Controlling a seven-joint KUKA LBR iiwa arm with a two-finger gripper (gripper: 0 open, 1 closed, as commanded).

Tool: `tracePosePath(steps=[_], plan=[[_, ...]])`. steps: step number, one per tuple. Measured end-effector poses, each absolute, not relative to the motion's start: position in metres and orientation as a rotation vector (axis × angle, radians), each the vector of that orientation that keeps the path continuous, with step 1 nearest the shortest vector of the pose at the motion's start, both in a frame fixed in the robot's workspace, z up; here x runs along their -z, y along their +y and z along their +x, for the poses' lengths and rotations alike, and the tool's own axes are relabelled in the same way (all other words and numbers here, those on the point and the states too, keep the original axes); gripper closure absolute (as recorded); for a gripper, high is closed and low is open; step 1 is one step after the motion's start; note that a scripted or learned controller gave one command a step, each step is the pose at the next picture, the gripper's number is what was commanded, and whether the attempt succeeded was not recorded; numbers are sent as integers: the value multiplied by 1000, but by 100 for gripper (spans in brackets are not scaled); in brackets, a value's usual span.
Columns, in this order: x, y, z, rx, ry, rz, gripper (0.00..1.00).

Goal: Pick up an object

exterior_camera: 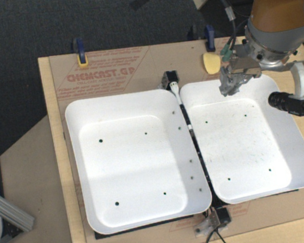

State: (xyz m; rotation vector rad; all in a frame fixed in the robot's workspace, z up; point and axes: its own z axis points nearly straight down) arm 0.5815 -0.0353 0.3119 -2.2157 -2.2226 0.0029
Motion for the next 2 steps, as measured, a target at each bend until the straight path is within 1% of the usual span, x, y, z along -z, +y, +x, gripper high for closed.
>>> tracePosePath(steps=[1,2], plan=[[-329,-28,573,3,-2225,-2222,100],[-328,-31,546,-2,-2218,-2221,100]])
